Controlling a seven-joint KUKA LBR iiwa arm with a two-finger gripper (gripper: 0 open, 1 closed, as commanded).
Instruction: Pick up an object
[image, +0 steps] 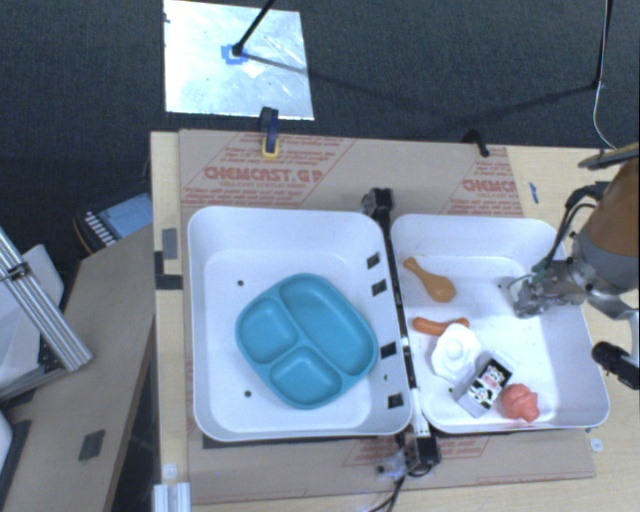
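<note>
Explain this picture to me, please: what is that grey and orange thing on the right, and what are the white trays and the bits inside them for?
That is a robot arm, seen by a camera fixed above the bench and looking down at a slant. The arm reaches in from the right; its tool, the part meant for grasping, hangs over the right bin, with nothing visibly held. The arm's job is to pick up an object. In the right bin lie small toys: an orange drumstick-shaped piece, a small orange carrot-like piece, a white rounded object, a black-and-white carton and a pink lump. The left bin holds a blue divided plate.
</note>
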